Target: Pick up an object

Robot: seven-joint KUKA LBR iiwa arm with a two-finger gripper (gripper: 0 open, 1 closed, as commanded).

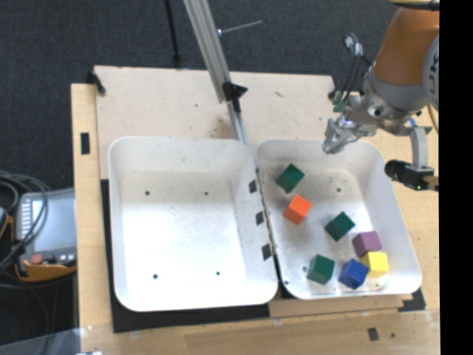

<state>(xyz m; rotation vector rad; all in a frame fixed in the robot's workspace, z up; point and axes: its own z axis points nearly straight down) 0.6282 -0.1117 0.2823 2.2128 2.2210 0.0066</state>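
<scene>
Overhead slanted view of the bench (85, 198) carrying two shallow white bins side by side. The left bin (118, 220) shows only dark specks on its floor. The right bin (395, 213) holds seven small cubes: a dark green cube (290, 177) near the upper left of the bin floor; an orange cube (298, 208) just below it; a second green cube (339, 225) toward the centre right; a purple cube (366, 242) close to the right wall, with a yellow cube (377, 262) directly below it; a blue cube (353, 273) touching the yellow one on its left; and a third green cube (321, 268) just left of the blue one, near the front wall. The grey arm with its orange band (406, 39) enters from the right; the claw (334, 145) hangs over the upper rim of the right bin, above and well apart from the cubes, grasping nothing; whether it is released or clenched cannot be told. A slanted metal post (211, 43) rises behind the bins
</scene>
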